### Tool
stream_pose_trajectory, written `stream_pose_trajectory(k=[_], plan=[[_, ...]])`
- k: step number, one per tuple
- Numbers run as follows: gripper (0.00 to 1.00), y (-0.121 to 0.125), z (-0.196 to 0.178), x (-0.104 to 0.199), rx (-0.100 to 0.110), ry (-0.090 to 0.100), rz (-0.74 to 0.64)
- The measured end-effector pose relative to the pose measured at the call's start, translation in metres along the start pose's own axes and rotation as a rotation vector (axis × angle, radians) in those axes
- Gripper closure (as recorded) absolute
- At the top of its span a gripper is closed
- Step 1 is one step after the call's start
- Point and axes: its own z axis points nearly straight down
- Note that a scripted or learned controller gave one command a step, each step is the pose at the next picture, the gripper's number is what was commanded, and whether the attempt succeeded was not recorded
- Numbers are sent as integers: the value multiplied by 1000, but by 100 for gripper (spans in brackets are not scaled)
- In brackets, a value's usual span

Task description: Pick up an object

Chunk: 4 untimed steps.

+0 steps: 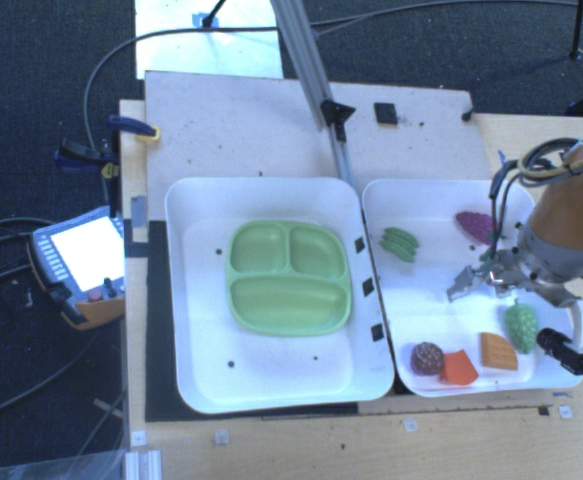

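Observation:
The right bin (pixel 441 200) holds several toy foods. A green pea pod (pixel 399 243) lies at its upper left and a purple piece (pixel 474 226) at its upper middle. Along the front lie a dark maroon round piece (pixel 427 357), a red-orange wedge (pixel 459 368), an orange cracker-like square (pixel 497 351) and a bumpy green piece (pixel 520 323). My gripper (pixel 477 280) hangs low over the middle of this bin, between the purple piece and the bumpy green piece. I see nothing in it.
The left bin (pixel 196 298) holds a green three-compartment plate (pixel 289 275). A grey pole (pixel 306 53) slants across the back board. A handheld controller (pixel 79 265) and cables lie on the floor at the left. The arm's orange-banded wrist (pixel 571 218) overhangs the right bin's right edge.

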Motion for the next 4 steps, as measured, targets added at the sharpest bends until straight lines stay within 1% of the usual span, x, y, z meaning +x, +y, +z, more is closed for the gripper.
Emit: stream_pose_trajectory(k=[1,2,3,4], plan=[[100,2,-14,-1,-7,-2,-1],[100,3,-79,0,-10,-3,-4],[100,9,-124,0,-8,-3,-5],[100,10,-144,0,-6,-2,-5]])
